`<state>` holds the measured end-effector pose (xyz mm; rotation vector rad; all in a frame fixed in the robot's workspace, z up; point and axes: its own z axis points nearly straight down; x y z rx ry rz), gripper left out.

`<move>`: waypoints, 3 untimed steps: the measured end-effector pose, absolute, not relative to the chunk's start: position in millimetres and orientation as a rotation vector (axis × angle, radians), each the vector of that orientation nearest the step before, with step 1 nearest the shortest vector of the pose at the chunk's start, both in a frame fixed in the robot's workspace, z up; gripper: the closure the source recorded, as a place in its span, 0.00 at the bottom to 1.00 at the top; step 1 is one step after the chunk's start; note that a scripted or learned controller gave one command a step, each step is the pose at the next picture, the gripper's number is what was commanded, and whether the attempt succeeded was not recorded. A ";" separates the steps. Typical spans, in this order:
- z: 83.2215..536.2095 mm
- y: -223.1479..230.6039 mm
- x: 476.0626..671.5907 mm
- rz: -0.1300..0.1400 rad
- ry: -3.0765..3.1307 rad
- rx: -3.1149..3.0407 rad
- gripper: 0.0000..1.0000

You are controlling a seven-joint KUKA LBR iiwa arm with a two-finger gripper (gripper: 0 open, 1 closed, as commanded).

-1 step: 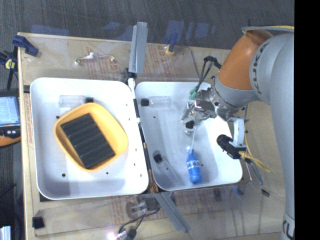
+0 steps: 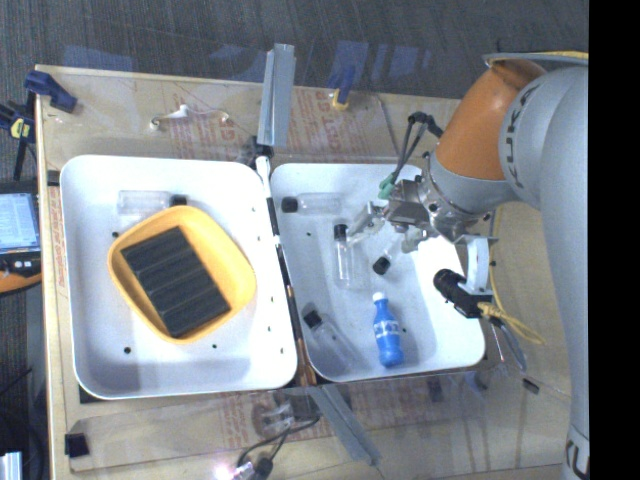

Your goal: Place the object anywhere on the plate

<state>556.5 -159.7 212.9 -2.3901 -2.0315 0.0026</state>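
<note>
Blue bottle (image 2: 388, 332) is lying near the right bin's (image 2: 452, 353) front edge; we are lowering the hand (image 2: 372, 220), whose grip we cannot tell, squarely over it.

floor (image 2: 150, 8): dark grey carpet with a fine ribbed weave, along the top of the view.
bench (image 2: 130, 98): pale wood board, marked with faint red print.
clamp (image 2: 50, 90): blue, at the bench's upper left corner.
screen (image 2: 18, 223): lit, at the left edge.
light: bright, even, soft shadows.
</note>
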 end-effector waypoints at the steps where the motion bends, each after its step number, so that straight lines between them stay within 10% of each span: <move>1: 224.3 -163.8 516.3 0.005 -1.990 -2.426 0.00; 3: 225.4 -130.4 476.2 0.005 -1.948 -2.461 0.00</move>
